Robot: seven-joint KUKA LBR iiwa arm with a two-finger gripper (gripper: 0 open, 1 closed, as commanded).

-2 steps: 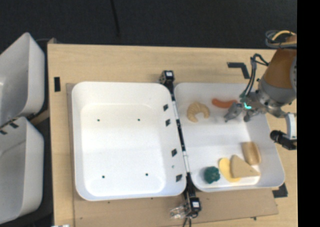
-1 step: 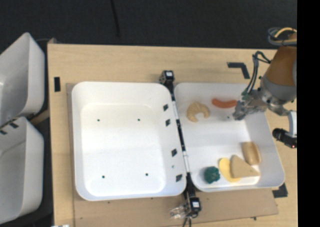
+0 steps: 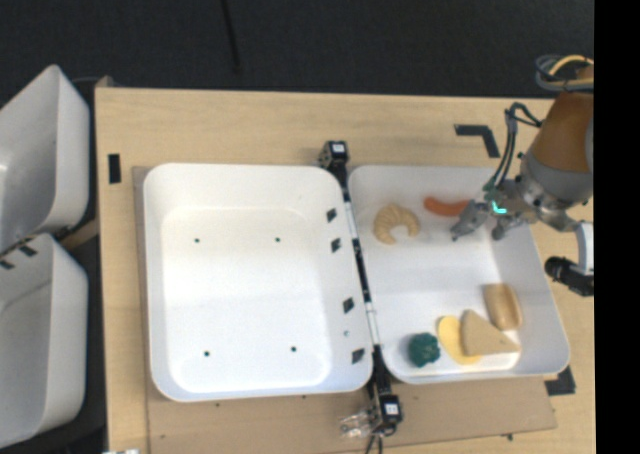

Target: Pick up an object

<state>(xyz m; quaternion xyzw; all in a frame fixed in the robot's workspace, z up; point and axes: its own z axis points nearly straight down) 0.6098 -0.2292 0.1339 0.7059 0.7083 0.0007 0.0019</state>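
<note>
Grey arm [image 3: 560,157] low over rt bin [image 3: 440,282], hand [image 3: 482,226] open.

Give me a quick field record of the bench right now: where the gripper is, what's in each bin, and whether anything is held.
gripper: over the far part of the right bin, fingers spread, nothing between them
nearest item: orange-red sausage, just left of the gripper
croissant: right bin, far left area
bread roll: right bin, near right side
cheese wedge: near edge, lying on a yellow disc
green lump: near left corner of right bin
left bin: white floor with small dark dots
</note>
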